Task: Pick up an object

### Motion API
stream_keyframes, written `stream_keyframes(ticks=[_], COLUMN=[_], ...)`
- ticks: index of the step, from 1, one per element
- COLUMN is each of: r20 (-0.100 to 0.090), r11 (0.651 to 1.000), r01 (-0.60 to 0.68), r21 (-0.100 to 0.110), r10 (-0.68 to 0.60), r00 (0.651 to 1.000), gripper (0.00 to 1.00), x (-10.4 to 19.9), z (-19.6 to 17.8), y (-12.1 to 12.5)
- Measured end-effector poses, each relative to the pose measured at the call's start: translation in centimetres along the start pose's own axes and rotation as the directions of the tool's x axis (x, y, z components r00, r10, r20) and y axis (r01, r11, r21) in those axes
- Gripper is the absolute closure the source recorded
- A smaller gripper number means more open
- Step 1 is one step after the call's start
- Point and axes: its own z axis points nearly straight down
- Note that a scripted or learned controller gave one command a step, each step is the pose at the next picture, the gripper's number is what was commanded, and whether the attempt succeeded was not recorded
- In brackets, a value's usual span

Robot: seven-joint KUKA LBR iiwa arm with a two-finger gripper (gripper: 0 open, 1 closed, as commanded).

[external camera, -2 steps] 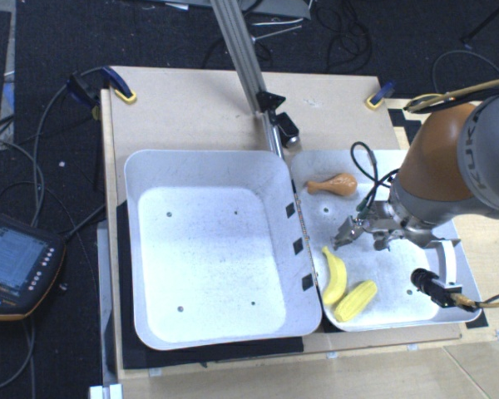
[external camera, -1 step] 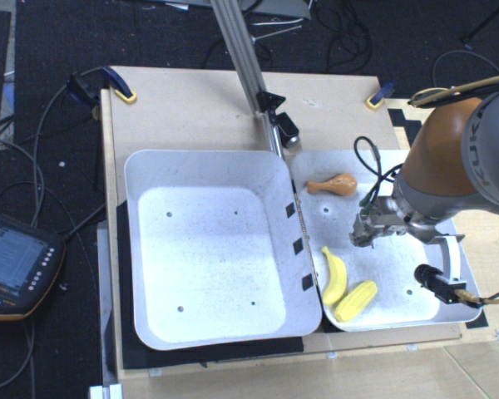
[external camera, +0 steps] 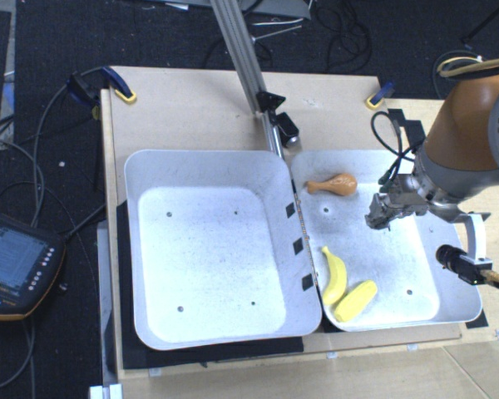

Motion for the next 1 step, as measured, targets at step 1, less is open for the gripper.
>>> stream_keyframes(ticks=[1], r20=[-0.001], r11=[1.000], r01=[0.000], r21=[0.005], r10=[0.000], r00=[1.000], gripper=[1.00], x=[0.00], z=[-0.15], y=[0.01])
